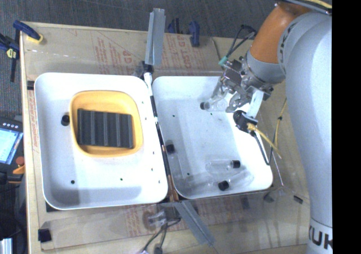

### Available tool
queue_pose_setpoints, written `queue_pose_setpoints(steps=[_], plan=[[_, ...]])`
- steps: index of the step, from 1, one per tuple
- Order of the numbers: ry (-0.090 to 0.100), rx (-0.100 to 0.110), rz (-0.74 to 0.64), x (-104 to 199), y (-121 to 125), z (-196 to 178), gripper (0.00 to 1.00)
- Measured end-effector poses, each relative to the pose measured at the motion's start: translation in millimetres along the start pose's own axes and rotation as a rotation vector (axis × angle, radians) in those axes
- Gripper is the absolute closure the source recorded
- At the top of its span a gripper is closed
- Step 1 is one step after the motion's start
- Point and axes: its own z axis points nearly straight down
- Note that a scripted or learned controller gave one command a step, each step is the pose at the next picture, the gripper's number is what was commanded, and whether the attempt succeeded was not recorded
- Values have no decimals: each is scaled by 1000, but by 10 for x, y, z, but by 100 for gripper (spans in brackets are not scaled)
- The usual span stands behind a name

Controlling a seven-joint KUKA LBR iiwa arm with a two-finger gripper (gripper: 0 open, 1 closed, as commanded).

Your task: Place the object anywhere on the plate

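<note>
The arm (313, 128) is a thick, smooth grey casting, rounded like a pipe, with part of a dark "KU" marking (the rest is cut off) near its lower end. An orange band (272, 34) wraps it above the wrist. The gripper (225, 97) is a cluttered metal assembly, trailed by black cables and thin yellow wires.

Smooth plastic bins on a bare board bench

Both white bins, left (51, 134) and right (186, 128), show a smooth, faintly glossy plastic; the yellow plate (105, 100) looks like matt plastic around a dark ribbed centre; clear glassy objects (225, 169) lie pale in the right bin; the bench (101, 49) reads as raw, matt board; the arm (307, 78) is a satin grey shell with a glossy orange band.
</note>
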Motion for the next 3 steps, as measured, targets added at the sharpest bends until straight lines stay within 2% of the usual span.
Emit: queue_pose_setpoints(steps=[1,2,3], plan=[[-1,-1,-156,441,-175,-119,100],[-1,-1,-252,879,-379,-15,100],[-2,-6,-468,1502,-407,-390,100]])
